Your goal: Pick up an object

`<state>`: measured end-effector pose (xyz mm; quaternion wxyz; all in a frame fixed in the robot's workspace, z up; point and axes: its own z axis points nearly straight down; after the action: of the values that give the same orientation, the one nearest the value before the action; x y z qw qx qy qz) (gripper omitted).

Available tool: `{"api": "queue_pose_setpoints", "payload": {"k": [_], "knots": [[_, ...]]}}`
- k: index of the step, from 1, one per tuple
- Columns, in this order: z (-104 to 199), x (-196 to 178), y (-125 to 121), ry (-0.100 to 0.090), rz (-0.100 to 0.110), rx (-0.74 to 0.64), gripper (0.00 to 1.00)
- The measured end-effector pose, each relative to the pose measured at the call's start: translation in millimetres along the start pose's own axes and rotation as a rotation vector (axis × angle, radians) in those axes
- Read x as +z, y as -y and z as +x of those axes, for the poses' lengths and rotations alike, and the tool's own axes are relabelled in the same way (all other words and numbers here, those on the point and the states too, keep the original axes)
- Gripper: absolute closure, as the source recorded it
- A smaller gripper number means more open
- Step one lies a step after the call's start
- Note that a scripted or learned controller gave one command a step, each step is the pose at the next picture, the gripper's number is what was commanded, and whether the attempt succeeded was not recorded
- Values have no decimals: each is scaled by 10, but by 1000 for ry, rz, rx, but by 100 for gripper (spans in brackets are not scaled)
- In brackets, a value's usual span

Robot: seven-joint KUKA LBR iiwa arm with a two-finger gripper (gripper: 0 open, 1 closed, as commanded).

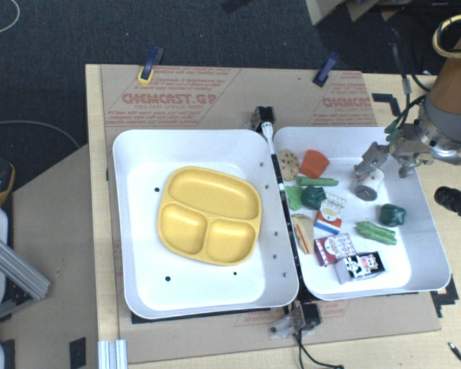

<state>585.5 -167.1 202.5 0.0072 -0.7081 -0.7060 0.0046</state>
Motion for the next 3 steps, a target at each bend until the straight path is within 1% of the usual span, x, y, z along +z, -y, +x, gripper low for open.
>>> {"api": "queue_pose_setpoints", "payload": {"k": [1, 2, 3], "knots": [[3, -86, -29, 3, -15, -3, 0], [-14, 509, 35, 2, -11, -3, 0], [-42, 923, 13, 3, -14, -3, 0]]}}
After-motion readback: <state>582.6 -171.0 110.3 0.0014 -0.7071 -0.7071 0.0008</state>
